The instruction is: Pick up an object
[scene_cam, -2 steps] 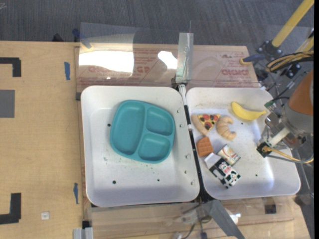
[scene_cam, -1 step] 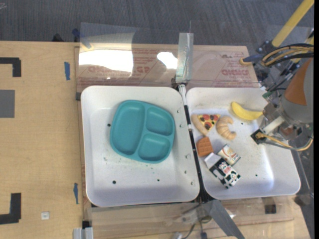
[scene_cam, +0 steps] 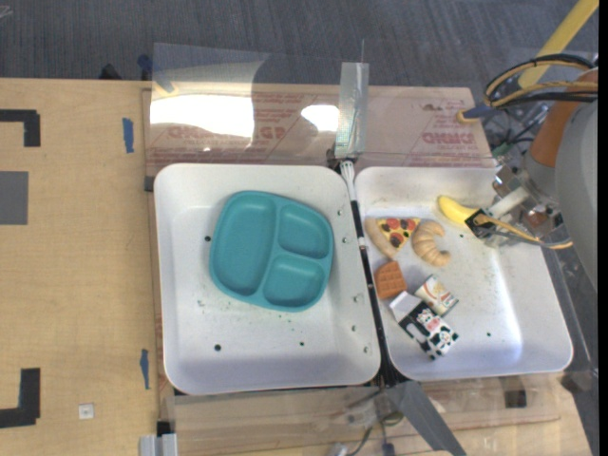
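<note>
1. Left bin: we see a teal divided plate lying flat, about centred.
2. Right bin, left part: pizza slice with a croissant just beside it. Nearer us are an orange waffle, a small carton and a black-and-white carton.
3. Banana lies towards the back, up-right of the croissant.
4. Hand sits just beside the banana's right end. We cannot tell whether it is spread or pressed together.
</note>
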### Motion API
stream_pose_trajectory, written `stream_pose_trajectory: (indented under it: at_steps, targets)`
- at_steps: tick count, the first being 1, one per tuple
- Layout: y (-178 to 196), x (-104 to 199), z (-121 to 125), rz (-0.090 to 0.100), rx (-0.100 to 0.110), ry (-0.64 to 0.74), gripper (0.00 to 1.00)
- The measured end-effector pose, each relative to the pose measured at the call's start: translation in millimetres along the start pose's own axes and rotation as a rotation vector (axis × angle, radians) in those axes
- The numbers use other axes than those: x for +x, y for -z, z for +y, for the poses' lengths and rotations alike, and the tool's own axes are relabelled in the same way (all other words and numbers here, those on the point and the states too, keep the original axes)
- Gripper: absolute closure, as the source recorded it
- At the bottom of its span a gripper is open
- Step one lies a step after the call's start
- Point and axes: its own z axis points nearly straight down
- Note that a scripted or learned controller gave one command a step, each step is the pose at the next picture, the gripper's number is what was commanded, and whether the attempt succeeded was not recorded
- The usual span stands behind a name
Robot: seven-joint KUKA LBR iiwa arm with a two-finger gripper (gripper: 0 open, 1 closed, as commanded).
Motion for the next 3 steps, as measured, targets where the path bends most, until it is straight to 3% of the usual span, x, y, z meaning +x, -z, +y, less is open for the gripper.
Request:
stream_pose_trajectory:
  at_steps: [1, 2, 3]
  targets:
    - [1, -4, -2, 0.000, -0.001, -0.069, 1.00]
    - [1, -20, -9, 0.002, -0.002, 0.068, 1.00]
    - [0, 4, 3, -0.003, 0.003, -0.108, 1.00]
